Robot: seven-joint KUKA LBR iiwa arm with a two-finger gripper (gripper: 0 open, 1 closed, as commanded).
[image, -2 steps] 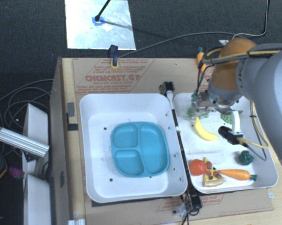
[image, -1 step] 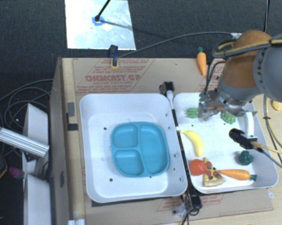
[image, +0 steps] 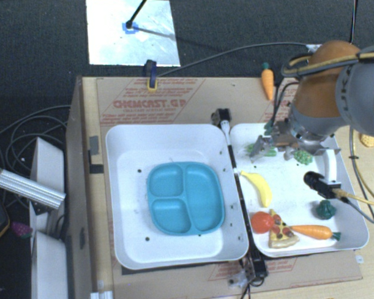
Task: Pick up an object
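Three toy foods crowd the near edge of the right bin (image: 356,235): a pizza slice (image: 280,234), a red tomato (image: 261,221) touching its left side, and a carrot (image: 312,232) lying flat just to its right, green end pointing right. Beyond the carrot, near the right wall, sits a dark green lump (image: 325,209), too small to name. Moving back, a yellow banana (image: 257,187) lies at a slant along the bin's left side, close to the divider between the bins.

Over in the left bin (image: 128,178), a blue divided plate (image: 185,198) sits flat in the middle, well apart from everything else.

Further back in the right bin, the tool (image: 264,143) is down low over the far left corner, the grey arm (image: 356,97) sweeping in from the right. Right by the tool lies a pale green leafy piece (image: 265,151), and a second small green piece (image: 302,155) sits just to its right, under the wrist. Whether the tool is open, closed or gripping anything, I cannot tell from this angle.

Beyond both bins, on the brown worktop (image: 173,97), a second carrot (image: 268,81) lies outside the bins, near the far right edge, and a blue clamp (image: 150,70) grips the far edge.
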